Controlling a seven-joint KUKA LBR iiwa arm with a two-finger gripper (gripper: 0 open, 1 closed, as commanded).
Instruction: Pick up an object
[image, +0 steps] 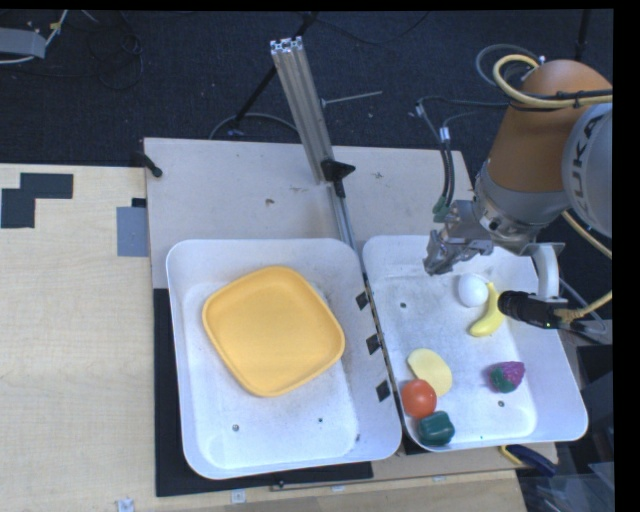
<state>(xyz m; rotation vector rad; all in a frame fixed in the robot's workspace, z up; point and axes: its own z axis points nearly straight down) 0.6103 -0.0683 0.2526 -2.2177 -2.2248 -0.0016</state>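
Observation:
My gripper (440, 260) hangs over the back of the right bin (560, 420), a little up and left of a white egg (471, 291). A yellow banana (487, 319) lies just right of the egg. Toward the front of this bin sit a pale yellow oval piece (430, 369), a red tomato (419, 398), a green pepper (436, 429) and a purple bunch of grapes (507, 375). No object shows between the gripper's tips.
A yellow square plate (273, 328) lies in the left bin (200, 430). A slanted metal rail (310, 110) rises behind the bins, and black clips (372, 343) sit along the wall between them.

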